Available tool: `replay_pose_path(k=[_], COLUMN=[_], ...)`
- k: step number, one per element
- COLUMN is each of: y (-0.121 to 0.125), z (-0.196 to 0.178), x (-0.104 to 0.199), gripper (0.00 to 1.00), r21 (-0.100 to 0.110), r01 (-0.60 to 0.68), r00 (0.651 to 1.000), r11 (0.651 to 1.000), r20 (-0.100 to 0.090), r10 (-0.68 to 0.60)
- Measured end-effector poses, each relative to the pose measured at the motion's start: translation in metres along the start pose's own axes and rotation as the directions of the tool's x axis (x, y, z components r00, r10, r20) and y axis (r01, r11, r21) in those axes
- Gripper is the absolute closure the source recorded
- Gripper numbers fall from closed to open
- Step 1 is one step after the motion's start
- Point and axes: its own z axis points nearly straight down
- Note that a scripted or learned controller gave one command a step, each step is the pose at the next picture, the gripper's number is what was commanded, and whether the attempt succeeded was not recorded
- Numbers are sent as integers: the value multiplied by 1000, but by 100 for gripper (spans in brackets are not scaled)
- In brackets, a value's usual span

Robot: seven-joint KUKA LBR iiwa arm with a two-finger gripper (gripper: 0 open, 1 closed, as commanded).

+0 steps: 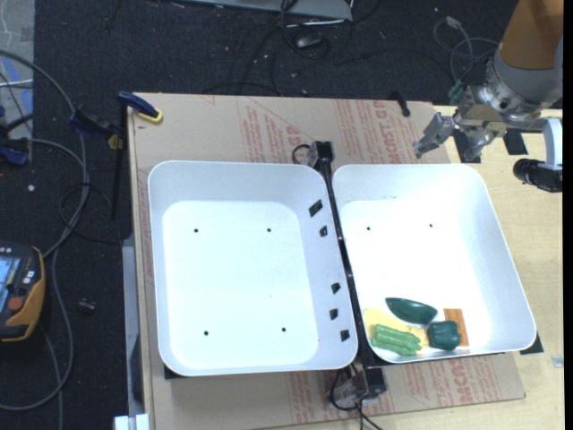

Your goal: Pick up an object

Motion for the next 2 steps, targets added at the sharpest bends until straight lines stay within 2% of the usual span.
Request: replay_pose_path(k=[1,2], y=[-72,-143], z=[67,29], x=[-17,-7], gripper=[0,0], r21=[7,-3], r01=[-4,-1], r00=[1000,1000], r11=[1000,1000], r20=[-1,1], r10=[4,1])
